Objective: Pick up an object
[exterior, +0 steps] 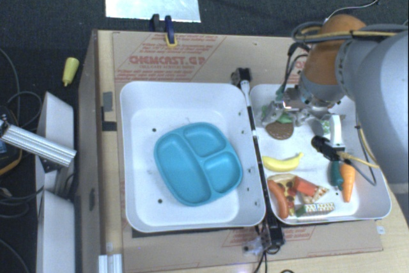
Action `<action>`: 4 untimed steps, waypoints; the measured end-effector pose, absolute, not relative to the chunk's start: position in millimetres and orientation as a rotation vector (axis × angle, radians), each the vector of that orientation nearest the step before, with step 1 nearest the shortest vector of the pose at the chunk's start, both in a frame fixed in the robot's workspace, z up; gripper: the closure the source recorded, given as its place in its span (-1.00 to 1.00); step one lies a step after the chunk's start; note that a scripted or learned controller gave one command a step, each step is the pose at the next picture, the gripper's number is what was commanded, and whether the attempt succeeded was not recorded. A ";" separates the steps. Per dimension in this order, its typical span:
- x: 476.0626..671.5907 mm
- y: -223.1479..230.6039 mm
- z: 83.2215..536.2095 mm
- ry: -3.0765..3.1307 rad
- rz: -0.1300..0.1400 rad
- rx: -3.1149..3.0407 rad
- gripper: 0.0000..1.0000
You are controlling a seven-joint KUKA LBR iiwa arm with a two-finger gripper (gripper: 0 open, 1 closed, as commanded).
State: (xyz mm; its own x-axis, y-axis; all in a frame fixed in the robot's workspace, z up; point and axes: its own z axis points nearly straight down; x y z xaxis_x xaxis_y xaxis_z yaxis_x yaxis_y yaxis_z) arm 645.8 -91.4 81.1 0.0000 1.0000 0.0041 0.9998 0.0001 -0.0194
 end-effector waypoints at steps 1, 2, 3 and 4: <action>659.6 -115.1 82.4 -2.189 0.036 -2.200 -1.00; 659.6 -106.0 79.1 -2.191 0.042 -2.209 -1.00; 652.9 -85.9 82.1 -2.214 0.014 -2.211 -1.00; 657.0 -86.1 95.3 -2.228 -0.002 -2.217 1.00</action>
